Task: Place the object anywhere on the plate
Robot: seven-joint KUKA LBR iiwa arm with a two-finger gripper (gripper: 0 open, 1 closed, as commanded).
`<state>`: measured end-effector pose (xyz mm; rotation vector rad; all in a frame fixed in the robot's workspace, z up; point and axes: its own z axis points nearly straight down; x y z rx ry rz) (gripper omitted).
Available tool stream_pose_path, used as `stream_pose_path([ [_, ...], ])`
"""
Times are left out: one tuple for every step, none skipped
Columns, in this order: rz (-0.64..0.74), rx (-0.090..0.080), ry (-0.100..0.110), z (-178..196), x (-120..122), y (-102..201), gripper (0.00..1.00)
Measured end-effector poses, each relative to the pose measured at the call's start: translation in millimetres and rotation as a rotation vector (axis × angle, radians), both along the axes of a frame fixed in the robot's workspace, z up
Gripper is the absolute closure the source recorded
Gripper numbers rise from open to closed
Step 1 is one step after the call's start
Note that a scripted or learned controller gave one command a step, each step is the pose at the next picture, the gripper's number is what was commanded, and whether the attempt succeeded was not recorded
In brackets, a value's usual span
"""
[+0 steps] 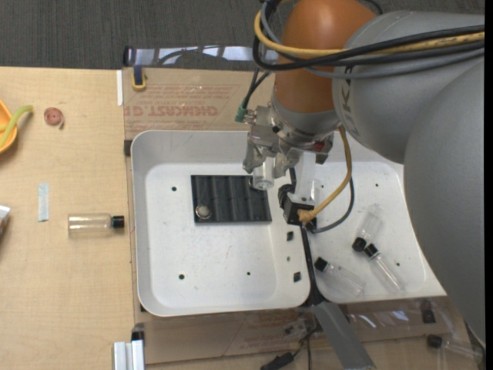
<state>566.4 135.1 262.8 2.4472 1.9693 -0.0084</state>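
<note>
At the near edge of the bench, the right bin [385,284] holds clear vials: one with a black cap [375,258] lies slanting near the bin's middle, and another [337,276] lies close to the wall shared with the left bin. The left bin [154,276] has a mostly bare white floor toward the front. Farther in, a dark ribbed plate [231,199] lies flat on that floor, and a small round silvery object [203,211] sits on the plate near its left front corner. The gripper [262,177] hangs over the plate's right rear corner, well apart from the object; something pale and clear-looking shows at its tip, perhaps a vial, but from this angle I cannot tell whether the fingers are parted or closed, or whether they hold anything. Out on the wooden benchtop to the left, a clear vial with a black cap [94,223] lies on its side, with a small pale strip [43,202] beyond it. Farther back sit a small reddish disc [52,116] and an orange thing [6,128] at the picture's edge.
</note>
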Motion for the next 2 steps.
stream_pose_path([
  [-0.249, -0.001, 0.001, -11, -90, 69, 1.0],
  [-0.336, -0.001, 0.002, -173, -90, 91, 1.0],
])
